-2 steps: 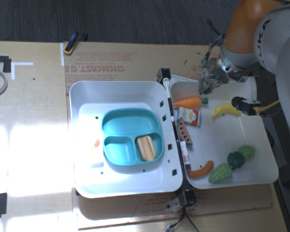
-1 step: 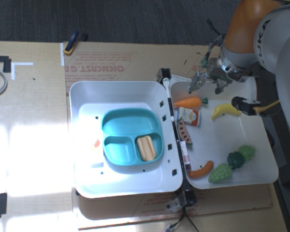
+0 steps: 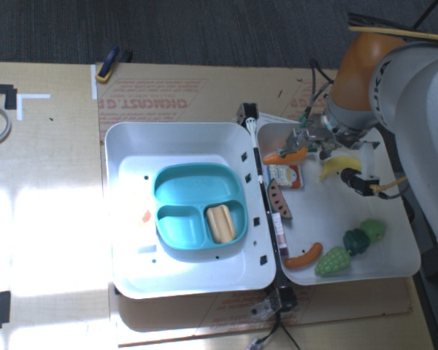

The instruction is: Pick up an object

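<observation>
Tool (image 3: 304,143) low at the far edge of the right bin (image 3: 394,265), over the orange carrot (image 3: 290,154); cannot tell its state from here, and nothing visibly between it. Nearest in that bin: green bumpy vegetable (image 3: 333,261) and a sausage (image 3: 304,256) toward the near edge, broccoli-like piece (image 3: 363,236) just behind. Mid-bin, dark strip (image 3: 278,199) along the left wall, small carton (image 3: 285,175) beyond it, banana (image 3: 339,165) to the right. Left bin (image 3: 124,195) holds a teal divided tray (image 3: 197,206) with a bread roll (image 3: 220,223). Likely target is the carrot: centre over its middle, keep clear of carton and bin wall, lift straight up.
</observation>
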`<state>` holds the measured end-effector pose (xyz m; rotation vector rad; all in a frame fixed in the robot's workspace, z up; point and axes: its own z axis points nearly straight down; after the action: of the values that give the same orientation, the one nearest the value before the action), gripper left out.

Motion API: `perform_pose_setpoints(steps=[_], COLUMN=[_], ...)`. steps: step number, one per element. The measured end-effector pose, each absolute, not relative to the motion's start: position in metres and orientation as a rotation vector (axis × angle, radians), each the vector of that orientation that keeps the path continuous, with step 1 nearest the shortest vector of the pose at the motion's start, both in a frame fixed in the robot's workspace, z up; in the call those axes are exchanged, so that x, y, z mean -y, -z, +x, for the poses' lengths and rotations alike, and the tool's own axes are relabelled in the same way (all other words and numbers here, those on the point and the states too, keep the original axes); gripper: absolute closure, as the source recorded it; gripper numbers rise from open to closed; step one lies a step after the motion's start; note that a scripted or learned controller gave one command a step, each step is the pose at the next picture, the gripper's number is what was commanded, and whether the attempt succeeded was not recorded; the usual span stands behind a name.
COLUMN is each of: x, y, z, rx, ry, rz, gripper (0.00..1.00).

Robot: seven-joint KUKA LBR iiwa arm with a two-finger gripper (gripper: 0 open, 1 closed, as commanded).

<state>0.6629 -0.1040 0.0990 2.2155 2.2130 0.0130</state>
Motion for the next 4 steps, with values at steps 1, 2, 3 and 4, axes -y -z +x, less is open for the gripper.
perform_pose_setpoints(steps=[1,2,3,4], x=[0.105,0.048,0.048,0.042], y=[-0.109,-0.192,-0.192,-0.192], z=[0.660,0.631,0.631,0.639], rx=[-2.223,-2.223,-2.222,-2.224], ry=[0.004,0.001,0.001,0.000], rz=[2.227,2.220,2.220,2.217], gripper=[1.00,1.00,0.00,0.00])
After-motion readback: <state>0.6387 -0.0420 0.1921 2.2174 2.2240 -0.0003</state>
